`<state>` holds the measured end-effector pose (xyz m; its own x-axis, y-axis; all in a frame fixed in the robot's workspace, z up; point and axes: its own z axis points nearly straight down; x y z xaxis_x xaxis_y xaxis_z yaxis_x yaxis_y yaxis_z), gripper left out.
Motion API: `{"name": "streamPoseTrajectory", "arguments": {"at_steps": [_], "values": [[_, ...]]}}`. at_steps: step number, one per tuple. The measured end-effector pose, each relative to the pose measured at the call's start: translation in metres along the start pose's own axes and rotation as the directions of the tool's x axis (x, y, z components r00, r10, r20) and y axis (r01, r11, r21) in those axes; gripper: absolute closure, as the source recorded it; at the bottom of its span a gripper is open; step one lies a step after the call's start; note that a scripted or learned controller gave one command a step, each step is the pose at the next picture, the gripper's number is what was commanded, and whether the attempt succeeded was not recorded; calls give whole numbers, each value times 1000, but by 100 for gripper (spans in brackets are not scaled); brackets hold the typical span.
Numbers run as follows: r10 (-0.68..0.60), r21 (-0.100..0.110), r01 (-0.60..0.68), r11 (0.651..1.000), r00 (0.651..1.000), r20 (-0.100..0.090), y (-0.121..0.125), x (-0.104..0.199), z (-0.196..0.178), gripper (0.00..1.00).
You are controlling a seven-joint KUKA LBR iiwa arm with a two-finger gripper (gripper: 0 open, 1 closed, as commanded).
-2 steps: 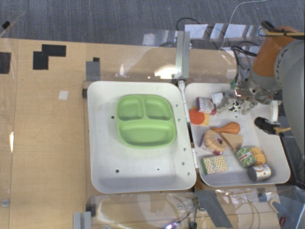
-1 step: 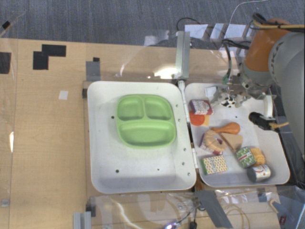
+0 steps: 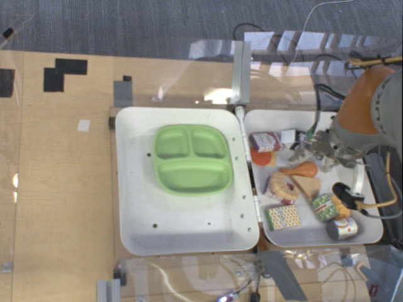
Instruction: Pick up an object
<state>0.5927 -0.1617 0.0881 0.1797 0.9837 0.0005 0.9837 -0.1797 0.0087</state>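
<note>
Near edge, right bin [image 3: 371, 234]: silver can [image 3: 343, 228], green packet [image 3: 324, 207], patterned box [image 3: 283, 217]. Middle: orange carrot-shaped toy [image 3: 301, 168], long axis running left-right, lying just left of and below the gripper [image 3: 313, 143]. Gripper opening: cannot tell. Far: red packet [image 3: 264, 143]. Left bin [image 3: 132, 231]: green divided plate [image 3: 192, 159].

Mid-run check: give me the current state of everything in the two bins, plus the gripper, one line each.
Green divided plate: flat in the left bin, right way up.
Red packet: lying at the right bin's far left.
Orange carrot-like item: lying mid-bin, untouched.
Bread slice: flat beside the carrot.
Patterned box: flat at the near side.
Green can: on its side.
Silver can: on its side, near corner.
Gripper: low over the right bin, grip unclear.
</note>
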Motion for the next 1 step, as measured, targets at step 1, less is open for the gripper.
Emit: {"name": "streamPoseTrajectory", "arguments": {"at_steps": [1], "values": [[-19,-4,19,1000,1000,-1,-30,-20,-1,0]]}}
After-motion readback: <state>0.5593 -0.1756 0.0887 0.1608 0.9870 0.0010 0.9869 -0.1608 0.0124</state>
